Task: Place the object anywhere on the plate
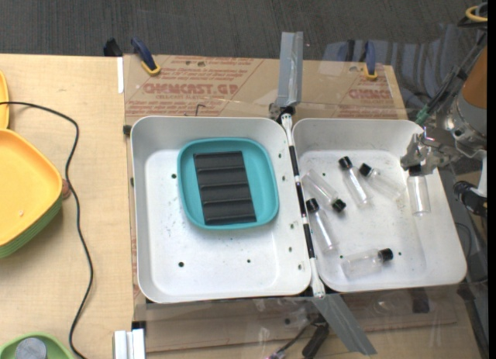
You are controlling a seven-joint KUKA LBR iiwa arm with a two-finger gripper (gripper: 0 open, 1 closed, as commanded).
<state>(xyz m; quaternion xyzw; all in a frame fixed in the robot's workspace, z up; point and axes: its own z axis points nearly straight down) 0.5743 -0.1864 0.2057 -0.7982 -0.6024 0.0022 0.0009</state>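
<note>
**Gripper at the right bin's far corner, a vial hanging beneath it**

The gripper [419, 162] sits over the far right part of the right bin [457, 260], near its right wall. A clear plastic vial [419, 193] with a black cap at its top end hangs straight below the fingertips, its cap up at the jaws. The view is too small and too cluttered there to tell whether the jaws are pinching the cap or only standing above it, and whether they are spread or pressed together I cannot tell.

To the left of the jaws, on the same bin's floor, lie other clear vials with black caps. Closest is a short one [381, 181] lying at a slant, and just beyond it a longer one [353, 181] with its cap toward the far wall. Further left, a capped vial [325, 192] lies near the bin's left wall, and another [320, 226] runs toward the near side below it. Nearer the camera than the jaws, and somewhat left, one vial [364, 261] lies almost level, its cap at its right end.

The teal plate [228, 183] is well apart from the jaws, far to their left, in the left bin [155, 272]. It is a rounded square dish with a dark ribbed insert [225, 187] across its middle. No vial lies on it.

Beyond the left bin, further left, yellow dishes [23, 195] are stacked on the wooden bench [93, 288], with a black cable [77, 195] looping past them.
</note>
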